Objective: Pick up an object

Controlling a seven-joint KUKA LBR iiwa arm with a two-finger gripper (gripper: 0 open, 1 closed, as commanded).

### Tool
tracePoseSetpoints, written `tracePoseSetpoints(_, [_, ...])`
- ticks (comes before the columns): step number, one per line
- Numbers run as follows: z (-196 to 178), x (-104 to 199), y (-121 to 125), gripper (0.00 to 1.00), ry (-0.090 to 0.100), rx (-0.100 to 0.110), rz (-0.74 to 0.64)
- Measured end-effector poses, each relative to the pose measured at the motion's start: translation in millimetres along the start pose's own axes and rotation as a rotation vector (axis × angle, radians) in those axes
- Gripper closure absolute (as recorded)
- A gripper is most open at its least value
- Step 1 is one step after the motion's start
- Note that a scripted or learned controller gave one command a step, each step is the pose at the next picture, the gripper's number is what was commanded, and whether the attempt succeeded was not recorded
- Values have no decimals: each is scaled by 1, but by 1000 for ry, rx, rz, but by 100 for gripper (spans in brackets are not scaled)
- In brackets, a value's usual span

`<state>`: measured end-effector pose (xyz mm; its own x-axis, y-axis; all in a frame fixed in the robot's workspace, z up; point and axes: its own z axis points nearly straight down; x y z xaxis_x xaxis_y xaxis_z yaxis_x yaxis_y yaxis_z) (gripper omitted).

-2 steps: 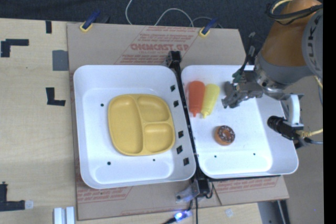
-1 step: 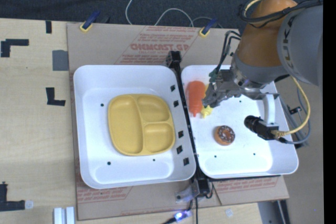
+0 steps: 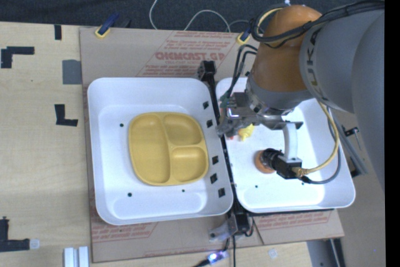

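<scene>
Camera view recorded the claw (image 3: 232, 124) low in the right bin (image 3: 325, 194), grip state indeterminable, yellow object (image 3: 246, 132) just beside it; approach step, next move a secure closure.

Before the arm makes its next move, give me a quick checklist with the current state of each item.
1. Gripper over the right bin: ok, near its left edge.
2. Fingers open or shut: cannot tell.
3. Object held: cannot tell; a yellow item sits right at the gripper.
4. Orange object reachable: ok, uncovered on the bin floor.
5. Cable away from orange object: not ok, its black fitting lies against it.
6. Yellow tray in left bin: ok.
</scene>
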<state>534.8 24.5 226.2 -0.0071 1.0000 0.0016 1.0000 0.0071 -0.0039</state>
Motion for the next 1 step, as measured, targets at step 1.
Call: tracePoseSetpoints(1, [12, 52, -8, 100, -1, 0, 1])
